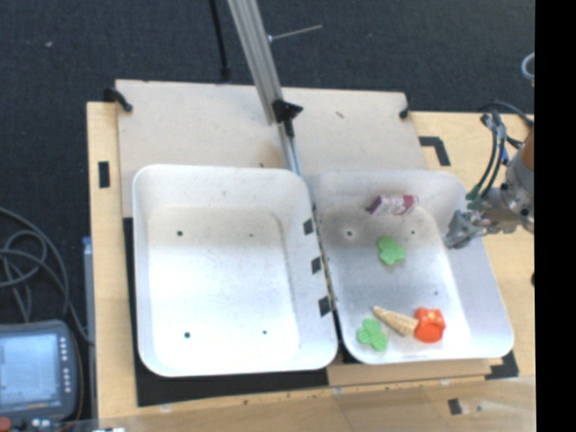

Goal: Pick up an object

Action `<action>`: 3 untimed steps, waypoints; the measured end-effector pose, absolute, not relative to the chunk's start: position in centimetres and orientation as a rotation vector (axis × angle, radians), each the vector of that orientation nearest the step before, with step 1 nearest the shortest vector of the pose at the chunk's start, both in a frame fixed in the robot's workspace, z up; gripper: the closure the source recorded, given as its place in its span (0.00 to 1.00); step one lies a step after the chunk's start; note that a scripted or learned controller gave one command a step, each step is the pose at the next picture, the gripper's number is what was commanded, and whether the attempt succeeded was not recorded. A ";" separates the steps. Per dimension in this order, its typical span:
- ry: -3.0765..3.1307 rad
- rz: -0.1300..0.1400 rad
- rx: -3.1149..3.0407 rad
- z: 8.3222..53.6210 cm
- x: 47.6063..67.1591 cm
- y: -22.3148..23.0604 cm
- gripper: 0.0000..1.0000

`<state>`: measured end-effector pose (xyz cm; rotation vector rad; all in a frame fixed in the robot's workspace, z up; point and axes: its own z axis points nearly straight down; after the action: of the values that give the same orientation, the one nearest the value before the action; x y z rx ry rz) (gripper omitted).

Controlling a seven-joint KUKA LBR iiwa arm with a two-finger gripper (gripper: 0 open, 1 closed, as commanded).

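red piece: sits at the near right of the right bin (468, 268), orange-red chunk (429, 325), touching the wide end of a tan cone (392, 320). Crowded, so I'd say not the easiest first pick.
near green piece: a flat clover-ish green thing (372, 334) just left of the cone, close to the bin's near rim. Looks thin, so the jaws would probably have to go right down to the floor to catch it.
middle green piece: another green one (391, 252) on its own mid-bin, well apart from the rest. My pick for a target, room on every side for a straight-down approach.
far piece: a purple and white scrap (392, 204) near the far wall, looks soft, might slip.
gripper: (463, 226) at the right rim of the right bin, level with the middle green piece, nothing in it that I can see.
jaws: honestly can't tell if they're spread or closed, too blurry.
left bin: (162, 241) beside the right one, the two rims touching.
worktop: pale wood (207, 115), a metal pole (256, 48) slanting up from the far side.
room: dark carpet around it, cables and a pendant screen (36, 367) at near left.
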<state>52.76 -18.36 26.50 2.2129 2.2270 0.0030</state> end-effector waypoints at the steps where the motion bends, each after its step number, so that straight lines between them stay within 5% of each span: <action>1: 2.230 0.004 2.213 27.3 52.8 -13.2 1.00; 3: 2.228 0.002 2.214 24.9 52.8 -3.1 1.00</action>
<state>52.77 -3.10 24.85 2.2143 2.2285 0.0020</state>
